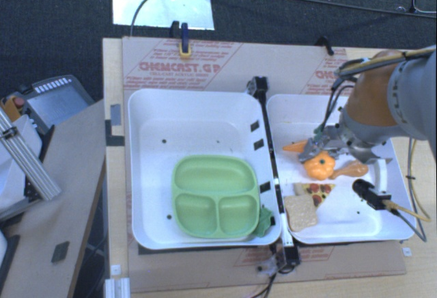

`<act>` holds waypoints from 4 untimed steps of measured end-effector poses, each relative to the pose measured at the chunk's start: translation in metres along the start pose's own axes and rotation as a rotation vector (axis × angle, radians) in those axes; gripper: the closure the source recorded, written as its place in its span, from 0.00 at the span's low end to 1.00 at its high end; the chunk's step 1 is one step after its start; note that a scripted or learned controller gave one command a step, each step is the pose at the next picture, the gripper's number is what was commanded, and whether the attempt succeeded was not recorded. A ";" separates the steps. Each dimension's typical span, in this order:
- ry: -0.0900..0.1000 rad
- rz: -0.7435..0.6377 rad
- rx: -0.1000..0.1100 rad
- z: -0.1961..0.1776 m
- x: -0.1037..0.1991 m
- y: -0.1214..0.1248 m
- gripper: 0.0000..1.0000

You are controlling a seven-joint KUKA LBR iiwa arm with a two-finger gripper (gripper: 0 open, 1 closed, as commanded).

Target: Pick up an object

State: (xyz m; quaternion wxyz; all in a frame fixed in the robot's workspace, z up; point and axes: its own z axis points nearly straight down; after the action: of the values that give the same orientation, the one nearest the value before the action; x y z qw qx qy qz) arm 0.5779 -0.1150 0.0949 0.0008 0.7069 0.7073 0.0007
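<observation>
Bread slice (300, 212) lies frontmost; gripper (319, 150) half hides the pumpkin (319, 167), its state unclear.

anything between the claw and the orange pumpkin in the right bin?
Nothing visible. The claw sits right at the pumpkin, on its upper left edge. The carrot lies just left of the claw, and the pizza slice and bread lie below the pumpkin, none of them between the two.
</observation>
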 end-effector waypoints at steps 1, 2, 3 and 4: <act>0.000 -0.003 0.000 -0.056 0.009 0.001 1.00; -0.001 -0.003 -0.002 -0.109 0.009 0.002 1.00; 0.001 -0.008 0.000 -0.104 0.064 0.012 1.00; 0.000 -0.006 0.000 -0.105 0.121 0.011 1.00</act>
State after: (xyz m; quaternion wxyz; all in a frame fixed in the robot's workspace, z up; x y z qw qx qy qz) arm 0.5887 0.0058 0.2003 0.0007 0.7050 0.7092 0.0008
